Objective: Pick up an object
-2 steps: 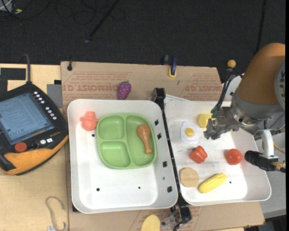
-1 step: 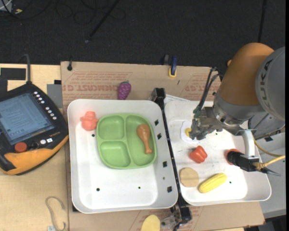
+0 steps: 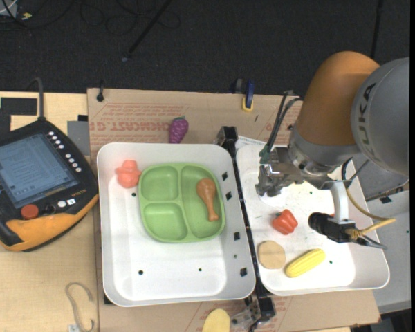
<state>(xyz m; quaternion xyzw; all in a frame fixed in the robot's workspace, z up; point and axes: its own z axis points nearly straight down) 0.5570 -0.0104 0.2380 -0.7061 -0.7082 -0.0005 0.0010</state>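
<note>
My gripper point(image 3: 270, 187) hangs over the upper left part of the right bin point(image 3: 373, 277), close to the wall between the bins. In that bin, a red pepper point(image 3: 285, 221) lies just below and right of the gripper, apart from it. Nearer the front edge lie a round tan disc point(image 3: 270, 254) and a yellow corn cob point(image 3: 304, 262). The left bin point(image 3: 166, 275) holds a green divided plate point(image 3: 164, 221) with a brown drumstick point(image 3: 208, 197) in its right compartment. A pink-orange toy point(image 3: 127, 173) sits in that bin's upper left corner.
A purple bunch of grapes point(image 3: 178, 128) lies on the cardboard behind the left bin. A yellow lemon-like piece point(image 3: 216, 320) sits in front of the bins. A teach pendant point(image 3: 34, 178) rests on the bench at the far left.
</note>
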